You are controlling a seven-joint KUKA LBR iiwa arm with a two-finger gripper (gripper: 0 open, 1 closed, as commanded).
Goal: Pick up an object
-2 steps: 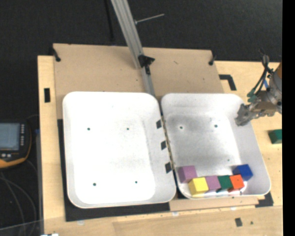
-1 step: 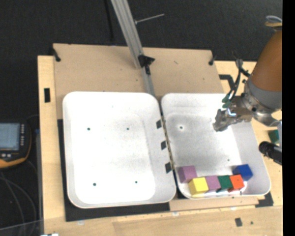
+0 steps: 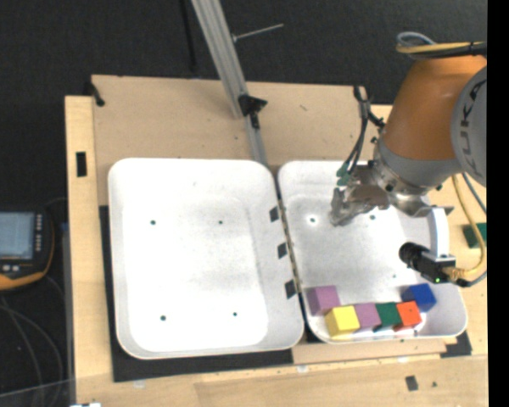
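From the camera above the bench (image 3: 178, 125), two shallow white bins sit side by side. The left bin (image 3: 195, 253) shows bare white floor, while the right bin (image 3: 356, 253) has all of its small blocks crowded along its near rim, likely because loose pieces slide and settle against a wall. A purple block (image 3: 324, 298) lies a little out from the row; just beside it are a yellow block (image 3: 342, 320), a second purple block (image 3: 366, 315), a green block (image 3: 387, 315), an orange block (image 3: 408, 314) and a blue block (image 3: 421, 295) at the corner. Any of these could serve as the object to pick up, and the first purple block looks the easiest to reach, standing a bit apart from the rest. The arm (image 3: 428, 117) reaches in from the right and bends down over the far part of the right bin, its end effector (image 3: 346, 210) pointing down at bare floor, well apart from the blocks. Nothing shows between its tips, and I cannot tell whether they are spread or pressed together.
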